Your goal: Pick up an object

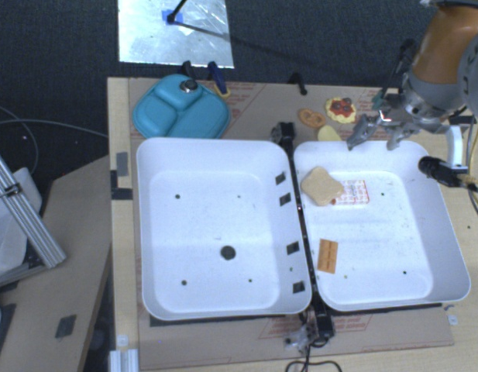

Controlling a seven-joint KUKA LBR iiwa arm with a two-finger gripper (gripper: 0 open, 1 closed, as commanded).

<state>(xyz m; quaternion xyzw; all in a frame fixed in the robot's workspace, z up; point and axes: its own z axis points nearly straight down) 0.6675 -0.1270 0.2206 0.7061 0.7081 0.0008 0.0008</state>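
The right bin (424,231) holds a tan bread-shaped piece (321,185) near its far left corner. A white card with red print (352,193) lies just right of the bread piece, and a small orange block (328,256) sits nearer the front. My gripper (376,136) hangs over the far rim of the right bin, up and to the right of the bread piece. Its two fingers are spread open with nothing between them. A small dark round object (228,253) lies in the left bin (169,208).
Behind the bins lie a blue divided plate (180,111), a toy pizza (341,109), an orange biscuit (311,118) and a pale yellow piece (328,134). A foil sheet (175,20) lies on the dark floor beyond. A black divider with clips (293,208) runs between the bins.
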